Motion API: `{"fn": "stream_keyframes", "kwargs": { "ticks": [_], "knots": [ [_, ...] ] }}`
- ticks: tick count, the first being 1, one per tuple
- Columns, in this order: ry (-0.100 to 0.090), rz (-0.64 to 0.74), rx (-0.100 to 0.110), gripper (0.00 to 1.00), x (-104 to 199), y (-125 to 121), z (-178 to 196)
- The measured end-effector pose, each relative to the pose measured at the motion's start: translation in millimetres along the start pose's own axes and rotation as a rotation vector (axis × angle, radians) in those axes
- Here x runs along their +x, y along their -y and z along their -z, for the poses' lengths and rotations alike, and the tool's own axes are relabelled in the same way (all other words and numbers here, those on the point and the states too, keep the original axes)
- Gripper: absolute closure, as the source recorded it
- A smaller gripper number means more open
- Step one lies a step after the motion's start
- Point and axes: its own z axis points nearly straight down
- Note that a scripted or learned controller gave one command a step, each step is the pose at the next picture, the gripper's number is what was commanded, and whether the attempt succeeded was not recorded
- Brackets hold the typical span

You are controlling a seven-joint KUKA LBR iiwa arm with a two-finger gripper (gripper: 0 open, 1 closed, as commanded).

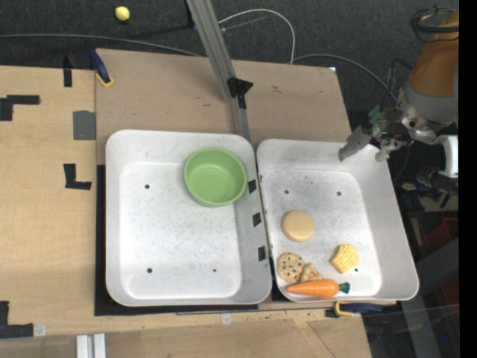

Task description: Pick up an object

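White plastic makes up the two shallow bins, and the right bin (373, 200) serves as the landmark. The left bin (134, 222) sits touching its left wall and carries a green bowl (215, 176) in its upper part, close to the shared edge.

The arm (436, 73), grey with an orange band, hangs beyond the right bin's upper right corner. Its gripper (364, 142) hovers over the rim at that corner, holding nothing; whether the fingers are apart or together I cannot tell, since they blur into one grey wedge.

Candidates for picking all lie in the right bin's lower half, well apart from the gripper. A round tan bun-like piece (298, 226) sits near the bin's middle. Along the bottom wall lies a toy carrot (319, 289), orange with a green tip. A brown speckled cookie (290, 265) rests just above the carrot's left end, and a small yellow ridged piece (344, 258), perhaps corn, is above its right end.

Judging the risks: the cookie and carrot are nearly touching, so a descent there may clip both or push one aside. The carrot hugs the wall, leaving a finger little room. The bun's smooth dome could squirt from a closing pinch. A flat cookie offers little to grasp.
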Motion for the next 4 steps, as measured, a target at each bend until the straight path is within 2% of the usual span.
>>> {"fn": "stream_keyframes", "kwargs": {
  "ticks": [1, 4],
  "knots": [
    [0.0, 0.0, 0.0, 0.0, -0.1, 0.0, 0.0],
    [0.001, 0.0, 0.001, 0.0, 10.7, 4.5, -138.1]
  ]
}}
